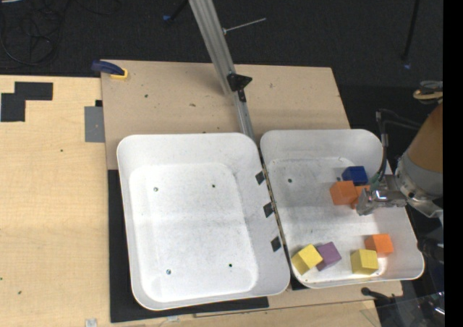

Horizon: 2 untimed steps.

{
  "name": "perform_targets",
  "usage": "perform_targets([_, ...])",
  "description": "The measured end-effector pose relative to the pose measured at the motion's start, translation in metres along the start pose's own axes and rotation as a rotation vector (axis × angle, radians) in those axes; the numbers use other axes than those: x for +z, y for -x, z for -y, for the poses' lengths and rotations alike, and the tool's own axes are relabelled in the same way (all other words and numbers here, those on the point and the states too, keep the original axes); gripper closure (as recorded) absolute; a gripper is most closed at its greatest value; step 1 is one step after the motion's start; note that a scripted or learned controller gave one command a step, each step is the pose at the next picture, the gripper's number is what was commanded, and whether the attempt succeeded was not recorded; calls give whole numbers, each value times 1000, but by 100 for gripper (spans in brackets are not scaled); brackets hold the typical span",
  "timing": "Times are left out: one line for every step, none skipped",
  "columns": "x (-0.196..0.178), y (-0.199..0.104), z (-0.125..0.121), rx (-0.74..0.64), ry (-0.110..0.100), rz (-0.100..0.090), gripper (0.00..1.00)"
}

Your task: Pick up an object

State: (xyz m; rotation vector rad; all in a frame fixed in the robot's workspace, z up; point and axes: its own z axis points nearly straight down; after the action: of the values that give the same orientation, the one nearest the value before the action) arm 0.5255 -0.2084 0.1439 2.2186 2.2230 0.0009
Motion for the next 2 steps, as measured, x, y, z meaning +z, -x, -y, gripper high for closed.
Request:
perform_targets([-51, -7, 5, 0, 2, 0, 100])
perform_targets([-76, -7, 5, 1, 0, 0, 100])
